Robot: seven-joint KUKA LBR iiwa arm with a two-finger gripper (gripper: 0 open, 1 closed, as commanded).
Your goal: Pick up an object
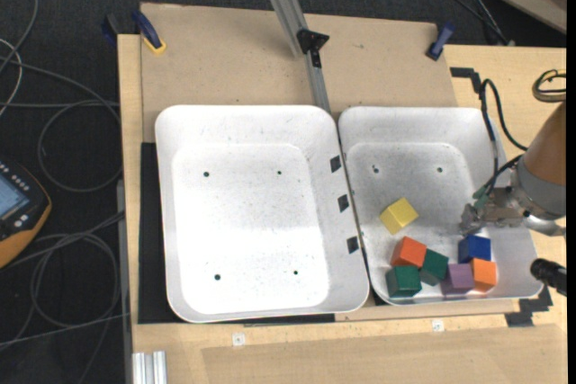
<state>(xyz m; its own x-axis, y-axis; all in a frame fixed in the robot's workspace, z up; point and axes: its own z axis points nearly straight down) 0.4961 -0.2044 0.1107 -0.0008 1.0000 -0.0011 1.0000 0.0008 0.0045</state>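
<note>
Seven blocks sit in the right bin point(409, 135): yellow point(399, 215) alone, the rest bunched at the near edge. The gripper point(487, 213) hangs just above the blue block point(475, 246); whether it's open or closed, I can't tell.

Grey arm point(549, 171) low at right edge, wrist angled down-left.

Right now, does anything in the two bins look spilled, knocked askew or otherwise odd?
Nothing stands out. The blocks all lie inside the right bin, bunched at its near end: yellow block slightly apart, the rest clustered. The gripper sits just above the blue block.
</note>
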